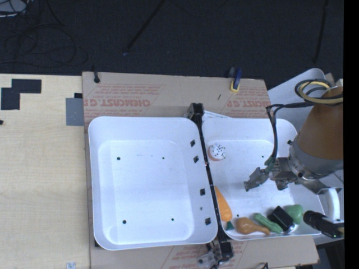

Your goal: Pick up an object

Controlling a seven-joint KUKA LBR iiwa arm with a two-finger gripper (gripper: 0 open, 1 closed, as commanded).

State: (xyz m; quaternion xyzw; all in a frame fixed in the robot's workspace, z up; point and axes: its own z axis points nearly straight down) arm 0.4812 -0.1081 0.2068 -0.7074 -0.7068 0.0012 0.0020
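Note:
My gripper (266, 182) hangs over the middle of the right bin (247, 136), open, with nothing between its fingers. A small white ball with dark specks (217, 151) lies at the bin's left side, well to the left of the gripper. An orange carrot-like piece (223, 204) rests along the left wall lower down. At the near edge sit a tan pear-shaped thing (249, 225), a green piece (267, 222), a black block (281, 217) and a rounder green thing (293, 211), all below the gripper.
The left bin (95, 150) stands beside the right one, with a black divider strip (203, 172) between them. Both rest on a cardboard sheet (140, 94). The arm's orange band (326, 130) looms over the right bin's right side.

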